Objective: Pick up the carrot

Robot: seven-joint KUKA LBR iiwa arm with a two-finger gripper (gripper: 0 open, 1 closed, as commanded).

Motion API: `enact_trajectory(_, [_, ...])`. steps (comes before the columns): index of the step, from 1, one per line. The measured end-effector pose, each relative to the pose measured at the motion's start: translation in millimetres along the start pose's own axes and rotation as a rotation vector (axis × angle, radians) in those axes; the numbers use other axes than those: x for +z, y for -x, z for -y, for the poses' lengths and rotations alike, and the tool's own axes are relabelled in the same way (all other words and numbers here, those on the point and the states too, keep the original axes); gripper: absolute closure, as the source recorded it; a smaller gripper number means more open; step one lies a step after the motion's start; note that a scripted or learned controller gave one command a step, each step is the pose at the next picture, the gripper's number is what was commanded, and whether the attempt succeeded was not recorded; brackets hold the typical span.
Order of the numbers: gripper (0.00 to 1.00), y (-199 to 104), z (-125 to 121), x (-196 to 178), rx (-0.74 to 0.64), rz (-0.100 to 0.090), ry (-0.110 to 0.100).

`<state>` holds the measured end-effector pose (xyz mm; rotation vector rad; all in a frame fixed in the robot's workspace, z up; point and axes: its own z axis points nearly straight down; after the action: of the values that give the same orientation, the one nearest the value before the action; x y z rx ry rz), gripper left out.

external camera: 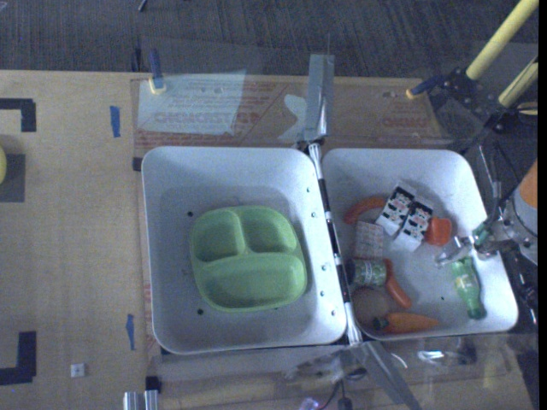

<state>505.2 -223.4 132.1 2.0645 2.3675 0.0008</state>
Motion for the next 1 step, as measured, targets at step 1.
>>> enact_trajectory(1, [0.00, 0.0, 0.0, 0.0, 0.000, 0.000, 0.000])
